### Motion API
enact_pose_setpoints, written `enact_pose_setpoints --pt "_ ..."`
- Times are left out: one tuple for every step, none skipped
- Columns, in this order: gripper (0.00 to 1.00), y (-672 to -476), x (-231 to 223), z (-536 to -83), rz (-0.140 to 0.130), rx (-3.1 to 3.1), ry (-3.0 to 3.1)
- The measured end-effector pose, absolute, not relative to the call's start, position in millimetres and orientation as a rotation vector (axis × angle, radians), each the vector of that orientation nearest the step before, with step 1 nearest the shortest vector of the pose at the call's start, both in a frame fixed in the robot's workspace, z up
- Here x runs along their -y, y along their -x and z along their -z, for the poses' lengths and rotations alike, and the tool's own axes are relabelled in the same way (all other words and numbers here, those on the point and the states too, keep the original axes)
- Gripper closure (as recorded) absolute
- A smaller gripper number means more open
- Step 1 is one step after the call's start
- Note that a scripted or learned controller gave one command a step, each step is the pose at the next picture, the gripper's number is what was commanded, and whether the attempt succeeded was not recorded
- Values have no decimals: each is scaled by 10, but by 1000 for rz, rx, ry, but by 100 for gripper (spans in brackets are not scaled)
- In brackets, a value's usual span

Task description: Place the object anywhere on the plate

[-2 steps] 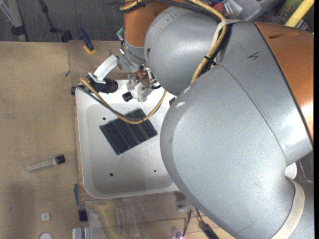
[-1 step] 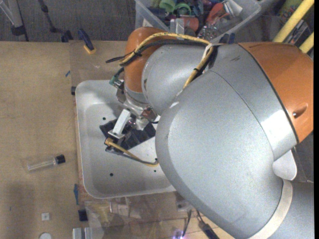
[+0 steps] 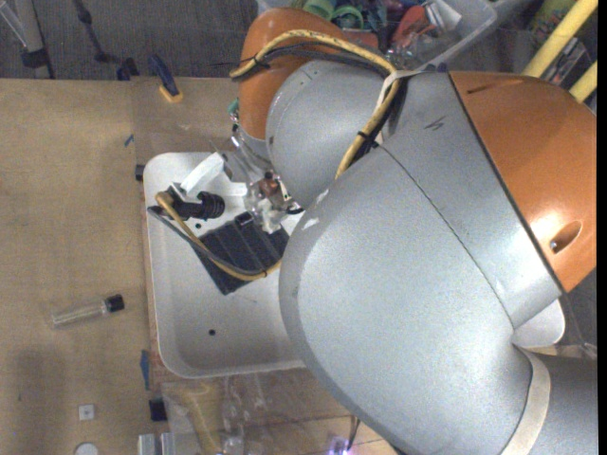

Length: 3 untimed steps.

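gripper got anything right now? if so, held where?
Cannot be told. The gripper sits low in the white bin, but the arm and wrist hardware cover its tip, so no object is visible in its grasp.

Glossy white plastic bin [image 3: 175, 335]; matt wooden bench [image 3: 66, 207]
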<state>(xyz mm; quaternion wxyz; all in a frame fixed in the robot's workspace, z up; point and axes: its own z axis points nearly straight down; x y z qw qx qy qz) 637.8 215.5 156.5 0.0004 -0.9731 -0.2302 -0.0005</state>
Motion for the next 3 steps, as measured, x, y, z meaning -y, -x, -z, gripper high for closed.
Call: enact_pose_setpoints --pt "100 -6489 -2230 -2167 4 557 3091" --pt "100 -5322 -2248 -914 -2 568 3090" --pt "100 -4843 -1922 -901 12 812 3030"
